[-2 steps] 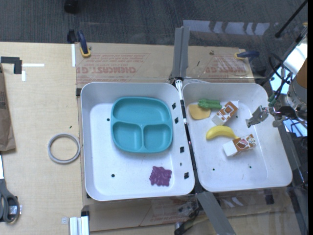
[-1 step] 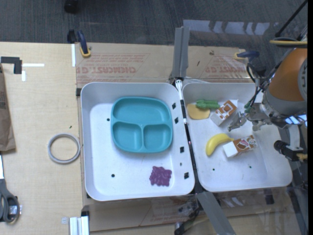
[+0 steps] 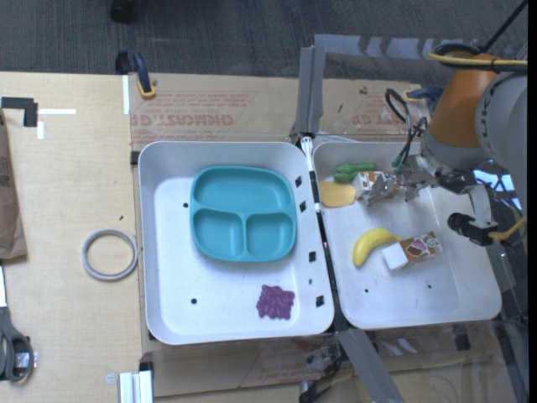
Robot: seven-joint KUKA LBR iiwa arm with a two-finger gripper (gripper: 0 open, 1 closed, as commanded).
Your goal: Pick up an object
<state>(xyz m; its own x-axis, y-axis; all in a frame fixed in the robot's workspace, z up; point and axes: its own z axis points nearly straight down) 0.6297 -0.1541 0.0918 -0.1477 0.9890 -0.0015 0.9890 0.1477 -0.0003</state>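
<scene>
Gripper [image 3: 388, 186] low in right bin [image 3: 470, 305], finger state impossible to tell.
Just beside it: yellow wedge [image 3: 338, 195] and green item [image 3: 353, 173]. Nearer front: banana [image 3: 372, 245], small snack box [image 3: 413, 251]. In left bin [image 3: 164, 250]: teal divided plate [image 3: 244, 213], purple grapes [image 3: 275, 301].

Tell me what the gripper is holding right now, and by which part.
It cannot be told. The gripper sits low in the right bin beside the green toy and yellow piece, its tip too small and cluttered to read.

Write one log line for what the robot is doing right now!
gripper: low in right bin, near yellow wedge | banana: loose | grapes, plate: left bin
</scene>
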